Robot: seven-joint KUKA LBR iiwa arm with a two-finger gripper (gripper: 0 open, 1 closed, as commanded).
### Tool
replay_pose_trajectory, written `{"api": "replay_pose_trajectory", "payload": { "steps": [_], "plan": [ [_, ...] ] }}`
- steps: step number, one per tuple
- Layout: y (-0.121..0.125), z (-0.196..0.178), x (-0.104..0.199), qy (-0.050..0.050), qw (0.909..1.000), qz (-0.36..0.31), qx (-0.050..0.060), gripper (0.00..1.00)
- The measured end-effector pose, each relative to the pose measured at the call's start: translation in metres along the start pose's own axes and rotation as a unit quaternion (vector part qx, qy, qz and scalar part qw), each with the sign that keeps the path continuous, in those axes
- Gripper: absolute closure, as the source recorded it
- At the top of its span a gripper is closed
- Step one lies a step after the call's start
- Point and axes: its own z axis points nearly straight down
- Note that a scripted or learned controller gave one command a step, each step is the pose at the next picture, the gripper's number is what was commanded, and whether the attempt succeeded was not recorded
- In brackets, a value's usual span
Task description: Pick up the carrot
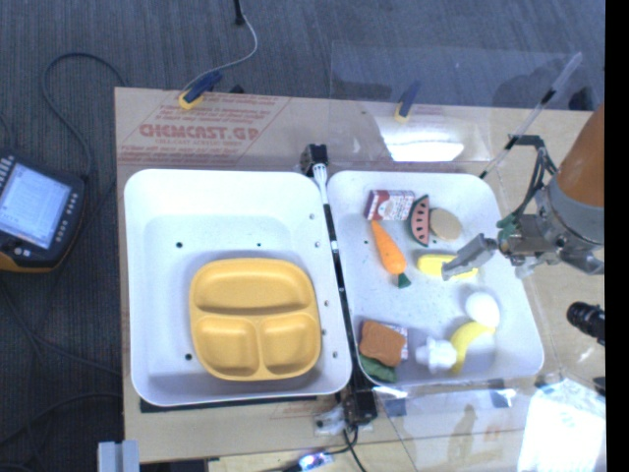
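Sandwich near edge | carrot loose | board reads "CHEMCAST", perhaps

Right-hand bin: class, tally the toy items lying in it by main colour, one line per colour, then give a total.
Orange: 1, the carrot
Yellow: 2, the yellow piece by the tool and the banana
White: 2, the egg and the small bottle
Red: 2, the carton and the watermelon slice
Tan or brown: 2, the round biscuit and the sandwich
Total: 9

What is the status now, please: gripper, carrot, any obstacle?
Gripper over right bin, holding nothing. Carrot lying free, left of gripper. Yellow piece between them.
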Motion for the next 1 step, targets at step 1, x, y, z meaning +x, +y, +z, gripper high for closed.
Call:
{"api": "replay_pose_trajectory", "payload": {
  "steps": [1],
  "plan": [
    [0.0426,0.1336,0.0305,0.002,0.9971,0.075,0.008,0.00]
  ]
}}
